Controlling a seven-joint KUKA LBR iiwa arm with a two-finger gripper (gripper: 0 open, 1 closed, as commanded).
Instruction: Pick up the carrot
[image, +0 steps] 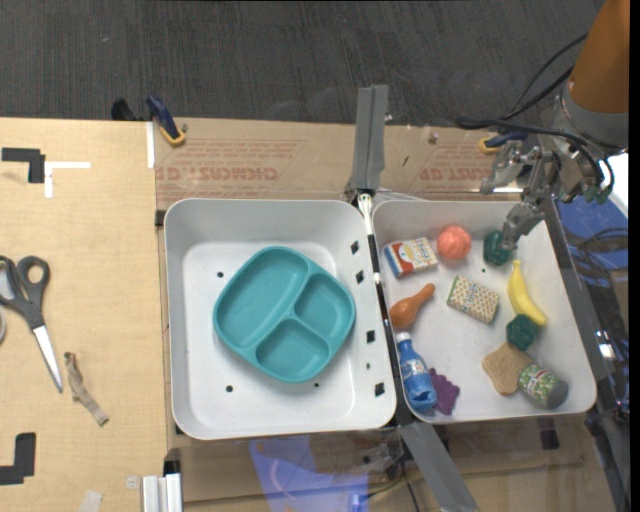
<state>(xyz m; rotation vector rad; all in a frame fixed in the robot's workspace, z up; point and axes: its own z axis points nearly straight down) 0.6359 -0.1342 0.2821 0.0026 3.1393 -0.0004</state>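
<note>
The small orange carrot (411, 304) lies against the right white bin's (575, 330) left wall. The metal two-finger gripper (512, 232) hangs near the back right corner; I can't tell its grip.

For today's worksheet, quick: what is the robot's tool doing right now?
Tool: above the right bin's far corner, holding nothing visible; open or shut cannot be told.

Orange carrot (411, 304), teal plate (285, 314), yellow banana (523, 294), both bins (190, 300) white.
</note>
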